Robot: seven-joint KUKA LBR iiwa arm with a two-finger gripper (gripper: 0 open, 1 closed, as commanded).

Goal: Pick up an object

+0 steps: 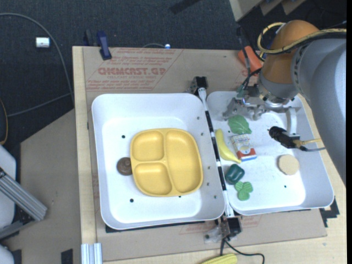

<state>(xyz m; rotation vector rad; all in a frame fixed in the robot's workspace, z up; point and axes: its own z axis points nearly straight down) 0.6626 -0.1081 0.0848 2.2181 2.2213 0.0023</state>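
The tool (246,110) hangs over the far left part of the right bin (314,187), under the grey arm and its orange band. The slanted view does not show whether it is apart or together, and nothing can be seen clamped in it. Just beside it on the near side lies a green leaf (239,125), the closest thing to it; whether the two touch cannot be made out. Next to the leaf, along the bin's left wall, lies a banana (224,146), with a small red and white packet (243,148) touching its right side. Nearer the front are a green pepper (234,173) and a small green lump (243,190), too small to name. A round tan biscuit (287,164) lies apart, toward the right. The arm's bulk hides the bin's far right corner. In the left bin (110,120) a yellow divided plate (166,161) partly covers a brown disc (124,166). Both bins rest on the desk (85,92).
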